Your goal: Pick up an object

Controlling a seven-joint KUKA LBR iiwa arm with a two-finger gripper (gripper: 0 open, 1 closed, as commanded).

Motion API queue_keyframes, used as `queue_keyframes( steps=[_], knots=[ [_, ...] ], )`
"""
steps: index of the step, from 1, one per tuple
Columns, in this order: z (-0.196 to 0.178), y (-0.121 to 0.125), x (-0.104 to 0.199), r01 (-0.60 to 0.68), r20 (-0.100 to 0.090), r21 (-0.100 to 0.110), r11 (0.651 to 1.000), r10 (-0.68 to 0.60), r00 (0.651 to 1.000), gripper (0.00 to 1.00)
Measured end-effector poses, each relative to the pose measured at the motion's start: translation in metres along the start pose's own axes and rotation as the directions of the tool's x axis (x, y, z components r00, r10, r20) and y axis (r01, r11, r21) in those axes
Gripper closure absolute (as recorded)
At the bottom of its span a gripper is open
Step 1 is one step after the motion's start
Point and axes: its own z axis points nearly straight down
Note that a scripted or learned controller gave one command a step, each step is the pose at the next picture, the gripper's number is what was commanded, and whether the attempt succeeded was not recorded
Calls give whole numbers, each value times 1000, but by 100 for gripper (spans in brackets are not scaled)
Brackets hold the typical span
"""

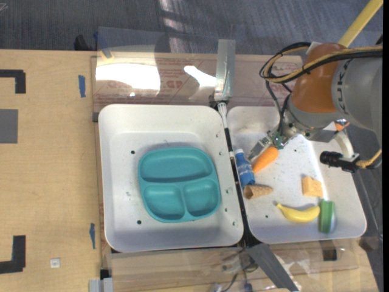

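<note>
Right of centre in the frame, the pincer (275, 143) hangs low in the shallow white right bin (349, 224), its tip at the upper end of the orange plastic carrot (265, 159), apparently going for it. Whether it grips, I cannot tell.

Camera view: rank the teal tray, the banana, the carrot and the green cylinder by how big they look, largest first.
1. teal tray, by far the largest.
2. banana.
3. carrot and green cylinder: they look about alike, so I leave them unranked.
</note>
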Motion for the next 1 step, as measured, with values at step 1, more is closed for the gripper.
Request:
queue_keyframes(
  steps=[1],
  knots=[
    [-12, 1, -1, -2, 4, -6, 1000, 2, 1000, 100]
  ],
)
